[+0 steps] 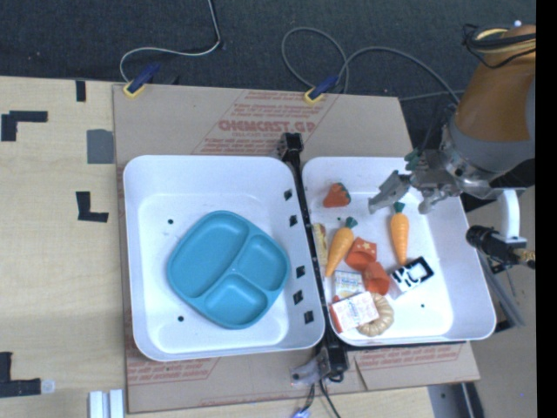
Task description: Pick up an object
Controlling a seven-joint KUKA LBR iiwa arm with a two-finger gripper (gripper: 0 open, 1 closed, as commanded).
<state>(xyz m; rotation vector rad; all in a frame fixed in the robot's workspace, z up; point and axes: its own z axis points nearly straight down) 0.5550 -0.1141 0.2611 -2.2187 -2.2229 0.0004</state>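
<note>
The left bin (139, 259) holds only a blue tray (228, 268), while the right bin (461, 312) is crowded: a strawberry (337, 196), one carrot (338, 246) leaning on red pieces (369, 264), a packet (351, 307) and a pretzel (376, 320). Further right, the second carrot (399, 236) lies just below the gripper (407, 197), whose fingers are spread and empty. It looks the likeliest target, but the round carrot could roll from a slightly off-centre pinch, and the black-and-white tag (412, 273) at its tip could get snagged.
</note>
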